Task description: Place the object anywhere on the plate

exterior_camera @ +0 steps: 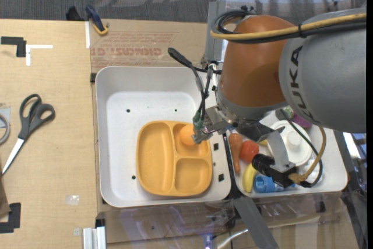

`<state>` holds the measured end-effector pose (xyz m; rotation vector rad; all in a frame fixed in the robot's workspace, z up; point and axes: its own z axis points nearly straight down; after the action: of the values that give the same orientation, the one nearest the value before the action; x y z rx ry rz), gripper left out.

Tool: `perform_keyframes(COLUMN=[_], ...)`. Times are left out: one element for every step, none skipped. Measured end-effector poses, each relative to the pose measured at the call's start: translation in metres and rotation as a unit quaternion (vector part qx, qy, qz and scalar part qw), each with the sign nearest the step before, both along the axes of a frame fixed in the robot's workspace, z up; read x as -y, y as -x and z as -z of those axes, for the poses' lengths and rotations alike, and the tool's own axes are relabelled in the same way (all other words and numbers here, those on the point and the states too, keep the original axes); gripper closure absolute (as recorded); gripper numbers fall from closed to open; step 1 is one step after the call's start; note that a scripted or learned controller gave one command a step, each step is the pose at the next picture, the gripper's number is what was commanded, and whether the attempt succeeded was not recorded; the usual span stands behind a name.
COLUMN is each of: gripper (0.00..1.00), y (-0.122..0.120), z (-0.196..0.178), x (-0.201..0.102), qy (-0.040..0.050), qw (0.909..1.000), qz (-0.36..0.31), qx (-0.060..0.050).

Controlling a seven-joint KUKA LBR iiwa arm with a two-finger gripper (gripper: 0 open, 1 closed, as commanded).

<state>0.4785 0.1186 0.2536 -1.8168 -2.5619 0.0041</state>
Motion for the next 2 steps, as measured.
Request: perform_keyframes(gripper=[0.0,1.0], y=[0.0001,-0.001], z=[0.0,-0.0082], x=[-0.0003,0.001], qy=[-0.0001,0.0006], qw=[1.0,1.0], qz=[0.0,0.001], qx=[0.0,-0.001])
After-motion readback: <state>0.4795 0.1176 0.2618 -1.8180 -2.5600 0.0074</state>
